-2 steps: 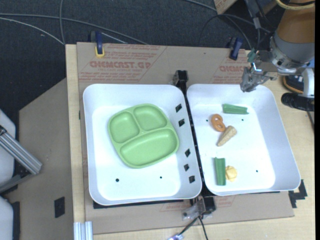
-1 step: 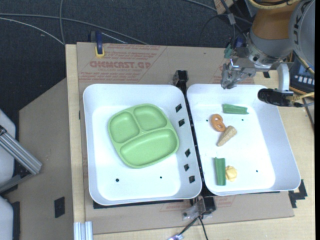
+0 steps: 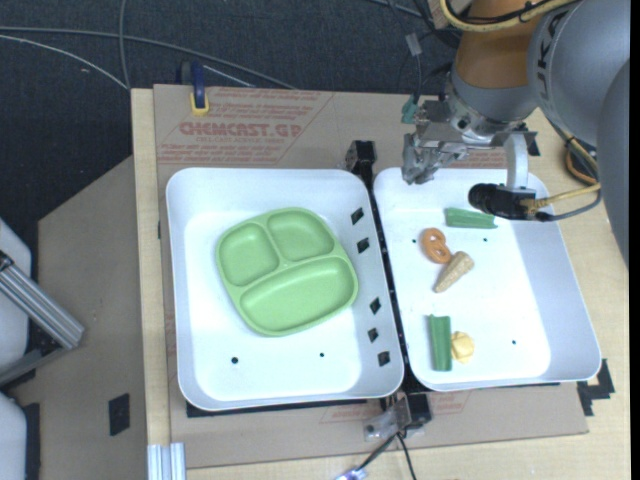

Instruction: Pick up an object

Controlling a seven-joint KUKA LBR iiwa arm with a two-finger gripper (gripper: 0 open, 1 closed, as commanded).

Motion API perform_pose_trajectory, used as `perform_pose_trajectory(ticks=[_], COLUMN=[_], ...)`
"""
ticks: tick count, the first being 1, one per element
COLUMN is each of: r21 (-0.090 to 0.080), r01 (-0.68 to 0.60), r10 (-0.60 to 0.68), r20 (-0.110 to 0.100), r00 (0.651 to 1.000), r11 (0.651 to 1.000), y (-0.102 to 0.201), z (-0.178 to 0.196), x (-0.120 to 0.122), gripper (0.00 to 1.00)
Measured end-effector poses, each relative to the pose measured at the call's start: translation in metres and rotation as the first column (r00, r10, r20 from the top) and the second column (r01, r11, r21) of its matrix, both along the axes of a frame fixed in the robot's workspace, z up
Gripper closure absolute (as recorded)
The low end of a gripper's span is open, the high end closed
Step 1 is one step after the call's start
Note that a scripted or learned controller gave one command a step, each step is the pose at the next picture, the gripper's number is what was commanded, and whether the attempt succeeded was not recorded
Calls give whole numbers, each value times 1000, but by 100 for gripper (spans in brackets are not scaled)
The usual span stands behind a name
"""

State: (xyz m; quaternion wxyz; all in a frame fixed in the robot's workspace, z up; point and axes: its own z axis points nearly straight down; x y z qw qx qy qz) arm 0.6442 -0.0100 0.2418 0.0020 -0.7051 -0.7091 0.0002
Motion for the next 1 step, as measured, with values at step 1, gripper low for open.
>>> perform_pose_trajectory(ticks=[1], r21=[-1], r01=[1], r10=[-1], r20=[0], r00=[1000], r11=[1000], y=[53], z=[-14], x=[2], gripper=[100])
